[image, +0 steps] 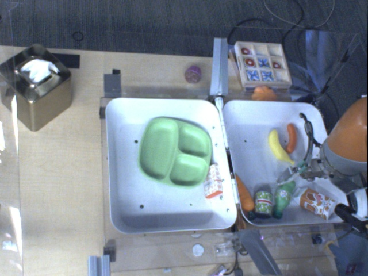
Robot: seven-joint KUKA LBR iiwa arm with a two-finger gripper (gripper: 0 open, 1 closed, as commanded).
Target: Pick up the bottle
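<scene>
Green bottle (283,198) in right bin (253,125) (near front), gripper (299,174) just above, jaws unclear

arm (351,145): grey casing, rounded orange band above wrist | gripper (300,173): slim pale metal parts, thin dark cable looped above

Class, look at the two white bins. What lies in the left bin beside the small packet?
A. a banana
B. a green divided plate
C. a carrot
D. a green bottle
B: the green divided plate lies in the left bin, next to the small packet.
</scene>
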